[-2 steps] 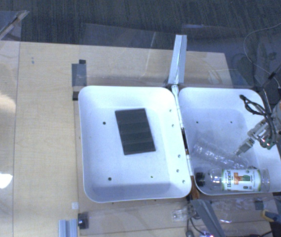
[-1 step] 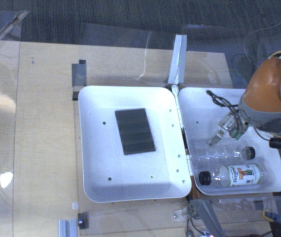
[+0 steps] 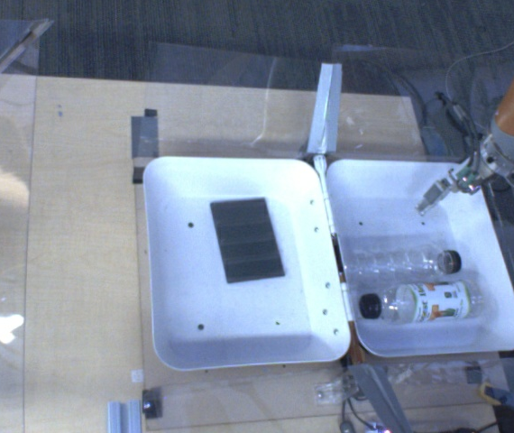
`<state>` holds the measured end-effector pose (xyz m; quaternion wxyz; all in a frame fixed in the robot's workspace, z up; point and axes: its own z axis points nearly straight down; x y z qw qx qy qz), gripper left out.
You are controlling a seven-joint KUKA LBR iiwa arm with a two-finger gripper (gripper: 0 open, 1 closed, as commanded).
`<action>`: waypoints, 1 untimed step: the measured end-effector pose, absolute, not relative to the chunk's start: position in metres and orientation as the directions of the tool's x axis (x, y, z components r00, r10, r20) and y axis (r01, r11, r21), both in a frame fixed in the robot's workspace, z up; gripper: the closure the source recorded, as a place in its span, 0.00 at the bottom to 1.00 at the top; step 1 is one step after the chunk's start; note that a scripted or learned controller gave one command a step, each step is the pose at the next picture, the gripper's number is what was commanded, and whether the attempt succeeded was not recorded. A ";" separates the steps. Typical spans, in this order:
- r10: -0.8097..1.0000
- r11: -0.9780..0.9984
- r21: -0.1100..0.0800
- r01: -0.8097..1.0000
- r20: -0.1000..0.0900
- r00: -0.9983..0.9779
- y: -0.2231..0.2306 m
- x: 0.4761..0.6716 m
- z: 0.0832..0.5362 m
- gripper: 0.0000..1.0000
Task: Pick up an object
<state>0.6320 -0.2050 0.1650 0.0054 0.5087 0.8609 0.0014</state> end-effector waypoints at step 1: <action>0.864 0.503 0.003 0.864 -0.003 -0.503 -0.205 0.565 0.124 0.00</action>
